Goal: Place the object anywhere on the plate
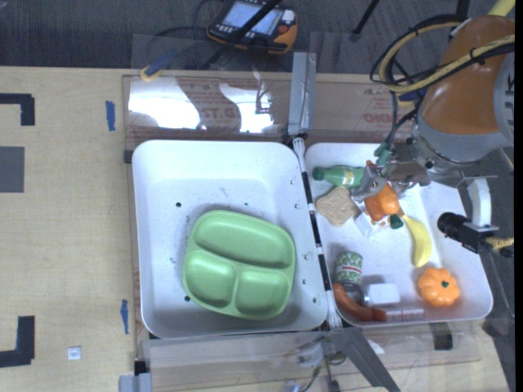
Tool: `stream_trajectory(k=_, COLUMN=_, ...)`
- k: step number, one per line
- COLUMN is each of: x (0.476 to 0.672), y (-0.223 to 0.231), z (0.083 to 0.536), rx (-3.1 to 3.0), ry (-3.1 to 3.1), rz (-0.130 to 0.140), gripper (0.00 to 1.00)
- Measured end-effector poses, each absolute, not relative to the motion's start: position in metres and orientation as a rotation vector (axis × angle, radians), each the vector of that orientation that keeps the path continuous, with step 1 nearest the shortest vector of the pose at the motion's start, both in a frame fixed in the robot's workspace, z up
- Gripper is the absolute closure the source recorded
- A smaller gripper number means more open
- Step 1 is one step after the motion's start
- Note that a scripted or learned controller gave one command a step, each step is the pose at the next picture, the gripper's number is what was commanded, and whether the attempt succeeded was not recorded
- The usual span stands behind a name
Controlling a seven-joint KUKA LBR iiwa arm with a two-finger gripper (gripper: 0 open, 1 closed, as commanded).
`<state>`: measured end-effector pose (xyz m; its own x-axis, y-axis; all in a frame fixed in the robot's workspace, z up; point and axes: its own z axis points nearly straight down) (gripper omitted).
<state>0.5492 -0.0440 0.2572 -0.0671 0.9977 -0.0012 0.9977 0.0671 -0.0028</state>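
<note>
A green plate (239, 262) with three compartments lies in the left bin (163, 178), and nothing rests on it. My gripper (380, 182) hangs over the upper part of the right bin (482, 300). Directly under it sits a small orange vegetable toy (382, 205), partly covered by the gripper. From this angle I cannot tell whether the gripper touches it.
The right bin also holds a green bottle (337, 174), a tan bread slice (336, 207), a yellow banana (420, 240), an orange pumpkin (438, 287), a green-labelled can (349, 267), a white block (382, 293) and a red sausage (353, 304). The bins' shared wall (310, 227) separates them from the plate.
</note>
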Motion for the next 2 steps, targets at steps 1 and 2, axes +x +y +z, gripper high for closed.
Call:
stream_trajectory(k=1, x=0.559, y=-0.042, z=0.269, rx=-1.831, ry=-2.558, rz=-0.002, gripper=1.00)
stream_trajectory(k=2, x=0.518, y=0.044, z=0.271, rx=-1.897, ry=-2.500, rz=0.003, gripper=1.00)
